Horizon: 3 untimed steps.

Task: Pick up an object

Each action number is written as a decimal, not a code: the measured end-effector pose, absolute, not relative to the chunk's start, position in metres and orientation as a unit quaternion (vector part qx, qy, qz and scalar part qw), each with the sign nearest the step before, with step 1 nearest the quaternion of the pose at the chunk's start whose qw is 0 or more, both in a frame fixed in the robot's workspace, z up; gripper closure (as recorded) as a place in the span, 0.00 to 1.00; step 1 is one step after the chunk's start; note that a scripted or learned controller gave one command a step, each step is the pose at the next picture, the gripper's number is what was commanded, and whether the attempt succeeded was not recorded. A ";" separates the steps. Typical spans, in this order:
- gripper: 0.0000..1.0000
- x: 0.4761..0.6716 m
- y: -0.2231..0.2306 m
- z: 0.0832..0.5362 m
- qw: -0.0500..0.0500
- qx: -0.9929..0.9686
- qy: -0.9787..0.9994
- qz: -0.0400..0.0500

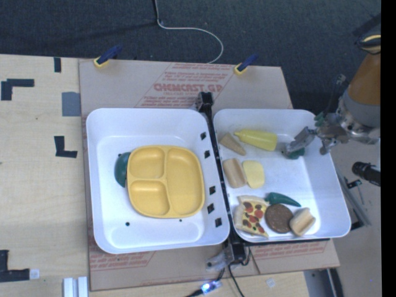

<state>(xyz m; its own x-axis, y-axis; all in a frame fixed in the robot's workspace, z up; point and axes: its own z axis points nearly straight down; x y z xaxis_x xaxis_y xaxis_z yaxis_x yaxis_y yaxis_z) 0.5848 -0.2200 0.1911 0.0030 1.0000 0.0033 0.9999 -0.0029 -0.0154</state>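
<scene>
Pizza slice (252, 215) front right bin | pincer (298, 146) near corn (255, 140)

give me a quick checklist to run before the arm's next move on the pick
1. Tool over the right bin: ok, near the bin's upper right part.
2. Something between the fingers: cannot tell; a small dark green thing sits at the tips, too blurred to judge.
3. Fingers open or shut: cannot tell.
4. Nearest target free to reach: ok, the corn lies just left of the tool, apart from the wall.
5. Crowding at the bottom: not ok, pizza, cookie and bread lie packed together.
6. Left bin: ok, the yellow tray lies flat, far from the tool.
</scene>
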 end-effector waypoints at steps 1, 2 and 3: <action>0.00 0.588 -0.219 0.200 0.001 -0.707 -0.708 0.001; 0.00 0.593 -0.219 0.156 0.001 -0.706 -0.708 0.002; 0.00 0.591 -0.210 0.095 0.003 -0.706 -0.708 0.002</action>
<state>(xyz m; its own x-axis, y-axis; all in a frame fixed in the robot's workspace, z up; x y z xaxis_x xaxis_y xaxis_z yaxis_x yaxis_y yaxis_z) 0.5913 -0.2097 0.0949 -0.0027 1.0000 0.0010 1.0000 0.0027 -0.0061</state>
